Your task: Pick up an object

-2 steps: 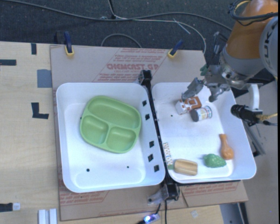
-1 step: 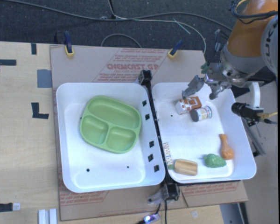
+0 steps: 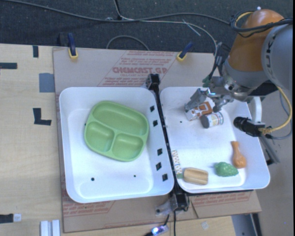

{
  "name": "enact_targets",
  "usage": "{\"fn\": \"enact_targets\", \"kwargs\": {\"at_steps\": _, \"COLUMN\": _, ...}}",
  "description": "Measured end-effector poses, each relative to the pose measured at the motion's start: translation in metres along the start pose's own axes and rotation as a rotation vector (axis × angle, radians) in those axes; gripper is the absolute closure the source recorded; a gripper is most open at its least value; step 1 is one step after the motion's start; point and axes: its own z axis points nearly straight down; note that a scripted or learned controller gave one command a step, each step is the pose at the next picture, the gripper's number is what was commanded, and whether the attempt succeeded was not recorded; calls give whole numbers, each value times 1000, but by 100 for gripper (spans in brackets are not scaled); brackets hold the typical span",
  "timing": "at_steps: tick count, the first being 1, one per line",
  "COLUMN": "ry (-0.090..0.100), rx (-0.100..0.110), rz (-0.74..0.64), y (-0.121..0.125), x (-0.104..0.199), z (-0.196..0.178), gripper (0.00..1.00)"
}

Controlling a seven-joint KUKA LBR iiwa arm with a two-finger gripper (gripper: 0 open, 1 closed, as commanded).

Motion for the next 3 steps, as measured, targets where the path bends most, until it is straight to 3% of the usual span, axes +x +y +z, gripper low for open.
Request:
{"fn": "enact_targets", "kwargs": {"at_steps": 2, "ry": 0, "rx": 1, "rz": 0, "y": -11, "x": 2, "z": 95, "gripper": 0}}
{"fn": "enact_targets", "kwargs": {"at_steps": 3, "ry": 1, "rx": -2, "rz": -3, "y": -9, "x": 4, "z": 82, "gripper": 100}}
